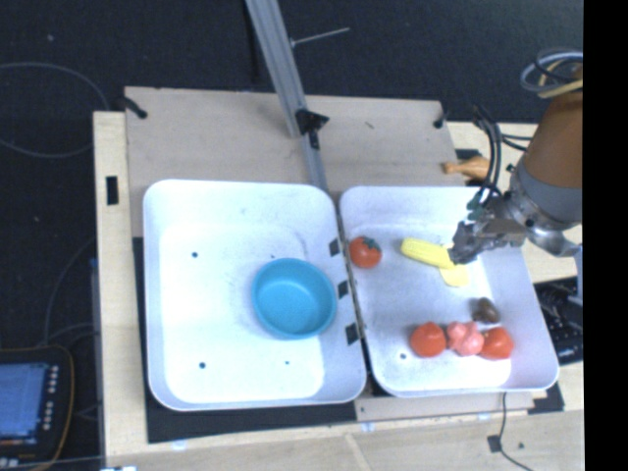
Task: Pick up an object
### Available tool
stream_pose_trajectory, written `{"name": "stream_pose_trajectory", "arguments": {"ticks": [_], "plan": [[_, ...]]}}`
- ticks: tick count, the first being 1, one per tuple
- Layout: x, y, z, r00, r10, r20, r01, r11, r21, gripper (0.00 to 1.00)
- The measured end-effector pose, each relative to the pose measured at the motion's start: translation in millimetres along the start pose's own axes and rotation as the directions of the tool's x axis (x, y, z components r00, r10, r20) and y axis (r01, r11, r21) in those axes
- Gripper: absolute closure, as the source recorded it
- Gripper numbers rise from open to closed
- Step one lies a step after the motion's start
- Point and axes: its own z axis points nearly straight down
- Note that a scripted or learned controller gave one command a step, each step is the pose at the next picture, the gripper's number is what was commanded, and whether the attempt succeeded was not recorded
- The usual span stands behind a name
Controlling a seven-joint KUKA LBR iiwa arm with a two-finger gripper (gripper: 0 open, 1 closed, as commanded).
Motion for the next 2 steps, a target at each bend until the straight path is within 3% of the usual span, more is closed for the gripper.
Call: {"name": "stream_pose_trajectory", "arguments": {"ticks": [2], "plan": [[104, 50, 13, 1.0, 0.002, 0.0, -0.002, 1.0, 0.005, 1.0]]}}
